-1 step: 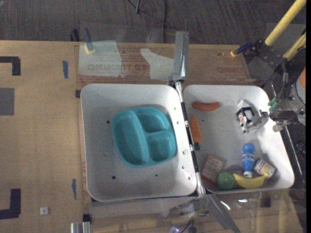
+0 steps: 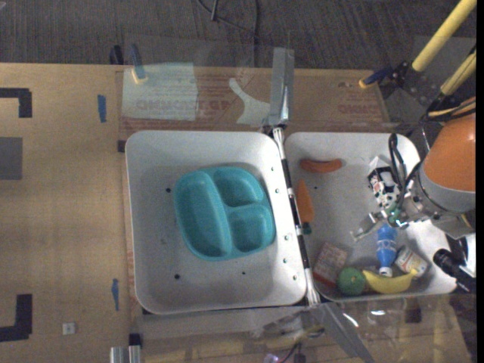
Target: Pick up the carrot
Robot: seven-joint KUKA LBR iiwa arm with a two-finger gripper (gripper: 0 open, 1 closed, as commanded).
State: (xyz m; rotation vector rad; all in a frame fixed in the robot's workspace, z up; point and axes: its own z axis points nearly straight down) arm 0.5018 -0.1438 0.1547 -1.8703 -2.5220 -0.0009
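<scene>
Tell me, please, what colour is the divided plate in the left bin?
The divided plate is teal, seen clearly in the camera view.

The tabletop (image 2: pixel 60 225) is a light tan board, flat and matte. Black angular markings (image 2: pixel 17 100) sit near its left edge, with a grey square patch (image 2: pixel 9 157) between them. Short strips of blue tape (image 2: pixel 101 108) are stuck to the board at upper left and lower left. A clear sheet (image 2: pixel 162 89) with mirrored printed lettering lies along the far side, catching a pale glare. Beyond the board, the floor (image 2: pixel 113 13) is dark grey carpet. A black cable (image 2: pixel 223 2) loops across it. Yellow poles (image 2: pixel 446 29) slant in at upper right. Lighting is even and diffuse.
</scene>
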